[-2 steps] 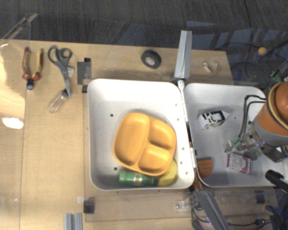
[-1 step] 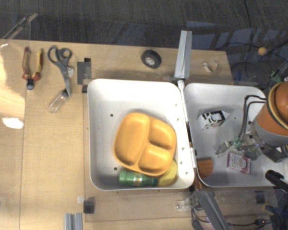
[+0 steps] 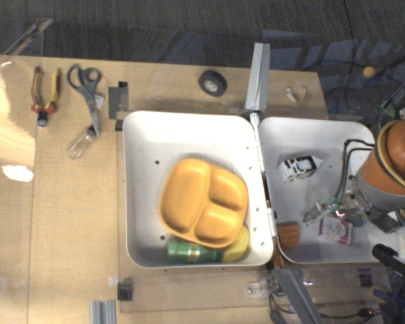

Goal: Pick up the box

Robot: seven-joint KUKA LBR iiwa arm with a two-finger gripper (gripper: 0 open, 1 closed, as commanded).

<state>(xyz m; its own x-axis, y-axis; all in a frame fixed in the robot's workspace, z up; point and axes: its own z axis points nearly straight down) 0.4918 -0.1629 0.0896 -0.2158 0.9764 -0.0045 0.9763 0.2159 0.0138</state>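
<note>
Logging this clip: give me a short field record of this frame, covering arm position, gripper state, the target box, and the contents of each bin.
arm: over right bin, entering from right
gripper: low, just above box; finger state cannot tell
box: small, pinkish, flat on right bin floor, not visibly held
right bin, other items: white-black object; brown item at left wall
left bin: yellow divided tray, green can
bench: scissors, pliers, tape roll

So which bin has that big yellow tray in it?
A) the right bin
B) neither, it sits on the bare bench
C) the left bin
C: the yellow tray lies inside the left bin, partly covering a green bottle at the bin's near edge, while the arm works over the right bin.
</note>
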